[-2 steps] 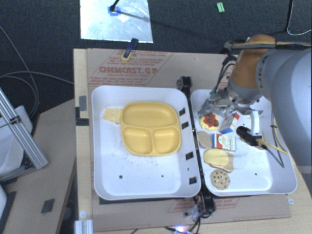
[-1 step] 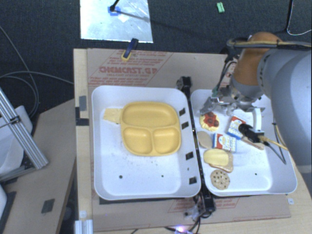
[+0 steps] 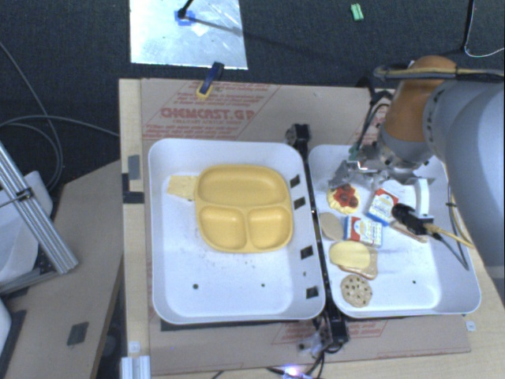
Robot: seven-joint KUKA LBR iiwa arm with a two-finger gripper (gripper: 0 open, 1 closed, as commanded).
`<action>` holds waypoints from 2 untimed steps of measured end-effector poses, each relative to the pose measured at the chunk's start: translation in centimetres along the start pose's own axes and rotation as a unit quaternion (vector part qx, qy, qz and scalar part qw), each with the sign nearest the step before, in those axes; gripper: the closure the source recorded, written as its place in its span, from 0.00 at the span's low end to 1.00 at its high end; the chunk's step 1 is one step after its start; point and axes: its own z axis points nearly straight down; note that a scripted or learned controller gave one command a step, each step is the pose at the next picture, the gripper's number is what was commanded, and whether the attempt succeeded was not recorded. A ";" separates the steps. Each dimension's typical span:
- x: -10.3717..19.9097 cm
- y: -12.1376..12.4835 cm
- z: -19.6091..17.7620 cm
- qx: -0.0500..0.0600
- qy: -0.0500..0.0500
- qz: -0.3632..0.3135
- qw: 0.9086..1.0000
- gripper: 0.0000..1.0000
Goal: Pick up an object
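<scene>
Worktop (image 3: 237, 105): brown board in the middle of the frame, with two white bins side by side on it.
Arm (image 3: 465, 125): big and grey, with an orange band, coming in from the upper right of the frame and reaching down over the right bin.
Left bin (image 3: 170, 290): white and shallow, in the middle of the frame.
Right bin (image 3: 442, 287): white and shallow, on the right, touching the left bin along a black middle strip.
Yellow tray (image 3: 241, 208): sits in the left bin, with three hollows in it.
Pale yellow slice (image 3: 181, 186): flat in the left bin, poking out from under the tray's left edge.
Jaws (image 3: 353, 172): low over the top left part of the right bin, just above the red and yellow toy food. I cannot tell if they are open or closed.
Red and yellow toy food (image 3: 345, 199): in the right bin, near its top left.
Small packets (image 3: 375, 215): red, white and blue, just right of the toy food.
Yellow toy bread (image 3: 351, 255): below the packets.
Cookie (image 3: 357, 291): round with dark spots, lowest thing in the right bin.
</scene>
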 end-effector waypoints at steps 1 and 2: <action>1.8 -0.4 -0.4 0.000 0.000 -0.002 1.000 0.00; 0.8 -0.6 0.0 0.000 0.000 0.000 1.000 0.00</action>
